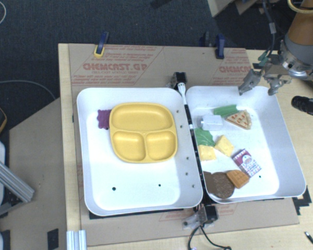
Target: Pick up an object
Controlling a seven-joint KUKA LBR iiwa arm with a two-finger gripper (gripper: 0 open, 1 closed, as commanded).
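Several toy food pieces lie clustered in the right bin [289,145], all below and to the left of the gripper [260,89] in the camera view. It hangs over the bin's far edge, fingers spread wide with nothing between them. Nearest are the pizza slice [239,120] and the green piece [225,110], whose long axis runs roughly left to right.

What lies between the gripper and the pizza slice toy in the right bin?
In the camera view, bare white bin floor lies between the open gripper and the pizza slice toy. The green piece sits just left of that stretch.
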